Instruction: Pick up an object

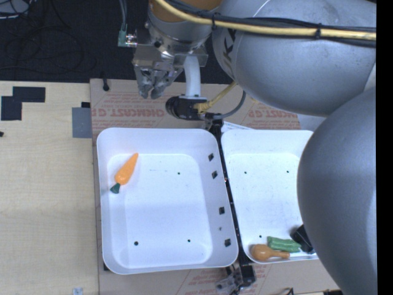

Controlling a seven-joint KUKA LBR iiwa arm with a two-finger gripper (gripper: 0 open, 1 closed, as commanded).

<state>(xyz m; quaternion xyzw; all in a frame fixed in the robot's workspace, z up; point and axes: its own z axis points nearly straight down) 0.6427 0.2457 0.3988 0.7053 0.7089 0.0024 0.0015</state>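
Camera view: small orange plastic toy carrot with a dark green stub lies flat near the 9 o'clock wall of the left shallow white bin, long axis on the 1-to-7 o'clock diagonal, pointed tip toward 1, green end toward 7. Looks light, rigid and fairly slick, tapered, so I'd pinch across the thicker middle, square to the axis, not the narrow tip. Two-finger gripper hangs beyond the bin's 12 o'clock edge, well apart from the carrot, fingers drawn close together with nothing between them.
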